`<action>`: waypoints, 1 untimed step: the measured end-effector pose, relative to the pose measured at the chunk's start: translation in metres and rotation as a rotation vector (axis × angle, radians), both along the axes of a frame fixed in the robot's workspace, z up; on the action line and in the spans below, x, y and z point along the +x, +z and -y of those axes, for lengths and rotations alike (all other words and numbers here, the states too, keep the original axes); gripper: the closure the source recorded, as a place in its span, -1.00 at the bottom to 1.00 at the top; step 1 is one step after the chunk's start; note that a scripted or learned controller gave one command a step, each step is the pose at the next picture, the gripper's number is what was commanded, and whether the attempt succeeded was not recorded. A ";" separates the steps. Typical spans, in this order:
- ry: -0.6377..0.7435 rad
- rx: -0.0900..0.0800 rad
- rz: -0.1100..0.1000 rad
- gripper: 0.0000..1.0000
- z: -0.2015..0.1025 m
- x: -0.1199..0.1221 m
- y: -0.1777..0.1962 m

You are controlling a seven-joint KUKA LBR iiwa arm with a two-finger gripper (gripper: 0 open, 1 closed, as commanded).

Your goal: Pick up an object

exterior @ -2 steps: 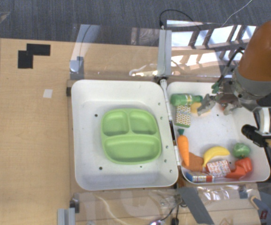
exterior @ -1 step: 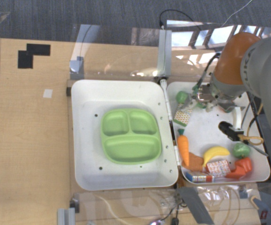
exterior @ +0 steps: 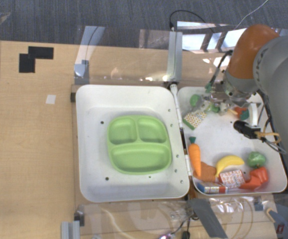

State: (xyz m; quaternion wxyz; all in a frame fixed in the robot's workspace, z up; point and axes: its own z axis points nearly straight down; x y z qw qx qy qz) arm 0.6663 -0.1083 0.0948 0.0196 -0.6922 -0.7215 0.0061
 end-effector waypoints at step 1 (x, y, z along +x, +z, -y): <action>0.005 -0.002 -0.008 1.00 0.001 -0.001 0.008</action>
